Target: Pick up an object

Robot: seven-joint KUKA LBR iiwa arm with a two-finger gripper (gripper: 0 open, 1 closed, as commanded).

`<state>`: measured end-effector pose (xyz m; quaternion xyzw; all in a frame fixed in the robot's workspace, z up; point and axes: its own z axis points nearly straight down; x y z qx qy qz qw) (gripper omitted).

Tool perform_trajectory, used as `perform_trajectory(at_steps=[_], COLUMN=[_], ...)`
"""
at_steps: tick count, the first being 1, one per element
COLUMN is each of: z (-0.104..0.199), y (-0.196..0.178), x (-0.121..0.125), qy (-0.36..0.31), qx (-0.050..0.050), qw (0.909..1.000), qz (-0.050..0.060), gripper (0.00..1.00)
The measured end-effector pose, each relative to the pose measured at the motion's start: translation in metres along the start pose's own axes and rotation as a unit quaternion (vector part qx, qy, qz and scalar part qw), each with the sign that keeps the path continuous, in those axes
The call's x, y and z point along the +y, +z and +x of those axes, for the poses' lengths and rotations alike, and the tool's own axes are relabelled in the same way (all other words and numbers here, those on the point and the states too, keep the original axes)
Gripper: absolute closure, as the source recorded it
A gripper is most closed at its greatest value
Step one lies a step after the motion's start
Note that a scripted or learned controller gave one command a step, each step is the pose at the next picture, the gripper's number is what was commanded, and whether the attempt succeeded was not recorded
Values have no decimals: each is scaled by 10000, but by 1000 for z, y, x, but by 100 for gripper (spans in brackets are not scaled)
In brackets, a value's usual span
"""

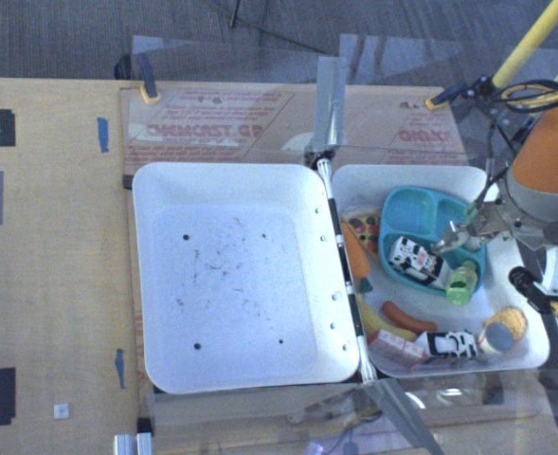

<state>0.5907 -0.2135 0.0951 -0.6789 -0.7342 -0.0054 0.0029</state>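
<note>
While hand (457,236) hovers low over right bin (534,349), just beside teal tray (413,212) — finger state cannot tell. Candidates: black-white toy (417,259) in tray, green cup (461,283) at tray's near-right edge. Advice — descend centred on one item, avoid tray rim.

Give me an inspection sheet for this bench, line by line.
Surface: wooden bench bearing two white bins side by side.
Job's things: right bin holds a teal tray, a black-and-white toy on the tray, a green bottle, a carrot, a sausage and a banana.
Clutter: left bin, only dark specks inside.
Grippers: gripper low over the tray; jaws' state unclear.
Cables: black cables near the arm.
Surroundings: grey carpet, blue tape.
</note>
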Motion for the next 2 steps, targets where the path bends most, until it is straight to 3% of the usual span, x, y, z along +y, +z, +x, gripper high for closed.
perform_trajectory(at_steps=[1,2], z=[6,70], y=[-9,-100], x=[2,19], qy=[-50,479], qx=[36,-63], qw=[10000,9988], qz=[21,8], gripper=[100,100])
